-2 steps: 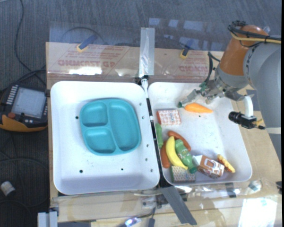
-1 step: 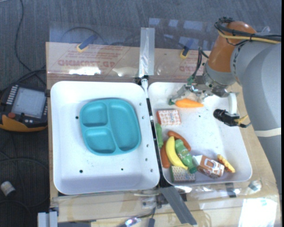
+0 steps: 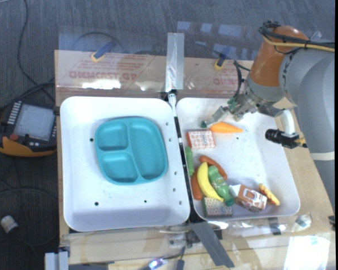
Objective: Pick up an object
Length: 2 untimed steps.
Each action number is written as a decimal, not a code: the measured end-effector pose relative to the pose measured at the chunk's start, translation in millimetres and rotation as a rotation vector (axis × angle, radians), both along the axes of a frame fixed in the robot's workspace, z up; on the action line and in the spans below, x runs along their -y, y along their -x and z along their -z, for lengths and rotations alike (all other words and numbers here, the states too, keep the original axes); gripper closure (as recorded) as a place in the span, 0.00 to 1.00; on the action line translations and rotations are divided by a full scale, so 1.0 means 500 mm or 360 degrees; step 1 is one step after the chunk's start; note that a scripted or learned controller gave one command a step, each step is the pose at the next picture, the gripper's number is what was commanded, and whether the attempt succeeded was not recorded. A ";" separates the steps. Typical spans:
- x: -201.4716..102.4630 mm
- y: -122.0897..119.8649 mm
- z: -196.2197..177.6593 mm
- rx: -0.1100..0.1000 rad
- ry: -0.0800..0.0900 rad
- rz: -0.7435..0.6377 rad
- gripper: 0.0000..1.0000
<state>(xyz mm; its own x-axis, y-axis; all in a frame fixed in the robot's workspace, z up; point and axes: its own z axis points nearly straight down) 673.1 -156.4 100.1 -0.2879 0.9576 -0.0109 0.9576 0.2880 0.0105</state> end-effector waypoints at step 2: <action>-0.051 0.034 0.002 -0.0012 -0.0008 -0.0017 1.00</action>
<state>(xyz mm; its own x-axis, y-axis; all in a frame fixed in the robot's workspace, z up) 656.3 -131.1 99.3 -0.2982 0.9545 -0.0037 0.9545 0.2982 0.0049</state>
